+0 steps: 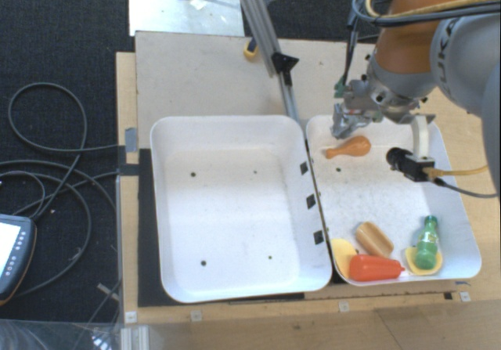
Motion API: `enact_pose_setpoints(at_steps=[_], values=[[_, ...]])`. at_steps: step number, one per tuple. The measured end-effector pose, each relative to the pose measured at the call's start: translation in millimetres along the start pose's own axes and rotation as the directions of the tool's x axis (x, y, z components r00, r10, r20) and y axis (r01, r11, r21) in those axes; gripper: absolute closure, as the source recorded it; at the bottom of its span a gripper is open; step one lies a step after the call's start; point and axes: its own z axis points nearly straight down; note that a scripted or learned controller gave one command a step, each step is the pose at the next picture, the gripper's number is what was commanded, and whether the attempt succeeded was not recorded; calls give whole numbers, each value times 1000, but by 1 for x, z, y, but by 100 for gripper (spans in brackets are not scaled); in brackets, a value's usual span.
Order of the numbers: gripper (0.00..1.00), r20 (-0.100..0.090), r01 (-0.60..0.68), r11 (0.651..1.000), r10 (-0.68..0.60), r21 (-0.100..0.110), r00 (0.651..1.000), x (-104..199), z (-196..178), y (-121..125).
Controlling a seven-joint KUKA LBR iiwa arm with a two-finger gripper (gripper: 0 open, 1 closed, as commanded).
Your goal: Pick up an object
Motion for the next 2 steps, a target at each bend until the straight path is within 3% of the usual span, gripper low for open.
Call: enact_pose_setpoints(at_steps=[2], values=[[100,0,0,1000,0,0,1000,93,11,-46]])
